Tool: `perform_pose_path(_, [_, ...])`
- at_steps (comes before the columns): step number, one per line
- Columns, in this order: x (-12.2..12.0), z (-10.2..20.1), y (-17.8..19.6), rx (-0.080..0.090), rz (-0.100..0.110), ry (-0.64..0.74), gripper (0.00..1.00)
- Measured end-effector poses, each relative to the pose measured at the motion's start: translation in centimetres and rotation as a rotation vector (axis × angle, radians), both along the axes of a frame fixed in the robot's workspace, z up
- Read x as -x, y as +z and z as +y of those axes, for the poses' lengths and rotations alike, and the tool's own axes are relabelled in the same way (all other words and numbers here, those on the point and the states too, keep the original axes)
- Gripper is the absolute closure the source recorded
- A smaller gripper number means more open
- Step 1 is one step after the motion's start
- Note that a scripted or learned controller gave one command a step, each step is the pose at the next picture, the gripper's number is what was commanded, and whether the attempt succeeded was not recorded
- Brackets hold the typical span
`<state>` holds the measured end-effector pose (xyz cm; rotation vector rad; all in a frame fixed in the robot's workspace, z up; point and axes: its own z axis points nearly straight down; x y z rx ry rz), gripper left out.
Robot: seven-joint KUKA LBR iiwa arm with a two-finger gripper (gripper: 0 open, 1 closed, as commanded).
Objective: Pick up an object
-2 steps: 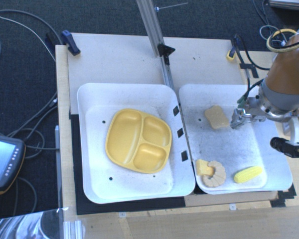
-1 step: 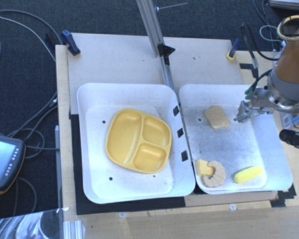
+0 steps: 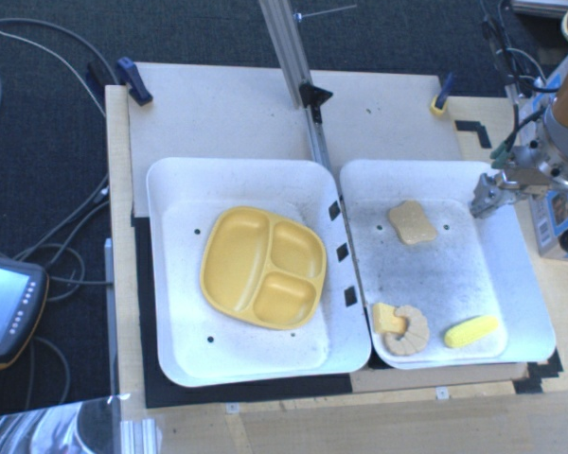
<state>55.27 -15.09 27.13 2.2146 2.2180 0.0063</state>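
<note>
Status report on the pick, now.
Gripper over right bin's far right edge, nothing visibly held. Bread piece, corn, cookie untouched. No obstruction.

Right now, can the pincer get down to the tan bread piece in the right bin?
Probably yes. The pincer sits at the right bin's far right edge, and nothing lies between it and the bread piece.

Blue clamp point(image 3: 133, 79), handheld screen point(image 3: 8, 308), cables point(image 3: 38, 206)
</note>
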Motion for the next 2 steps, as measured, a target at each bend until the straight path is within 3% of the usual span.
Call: perform_pose_path(2, [0.7,10.0,-2.6,-0.006,0.011,0.005,1.00])
